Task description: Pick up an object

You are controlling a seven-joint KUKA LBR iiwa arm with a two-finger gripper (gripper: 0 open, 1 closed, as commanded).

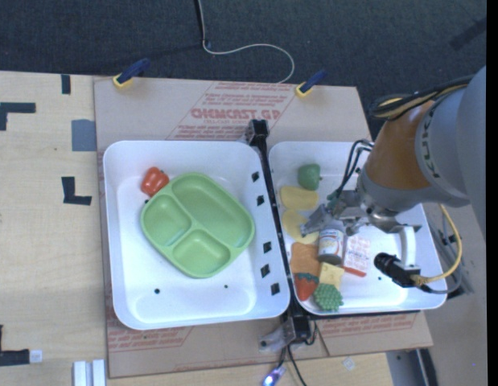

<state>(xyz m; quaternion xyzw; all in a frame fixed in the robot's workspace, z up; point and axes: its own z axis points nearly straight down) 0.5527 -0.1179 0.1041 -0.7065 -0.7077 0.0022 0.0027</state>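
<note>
My gripper (329, 230) reaches down into the right bin (417, 296) from the right, its tip over a small jar-like item (330, 245) with a dark lid. Around it lie a green round piece (309, 175), yellow pieces (295, 199), an orange piece (303, 257), a yellow wedge (331, 274), a green knobbly piece (328, 297) and a white card with red print (358, 254). Whether the gripper touches the jar I cannot tell.
The left bin (128, 296) holds a green divided plate (197, 223) and a red toy (154, 181) at its upper left. A black divider (269, 207) separates the bins. The grey arm with its orange band (401, 155) covers the right bin's far side.
</note>
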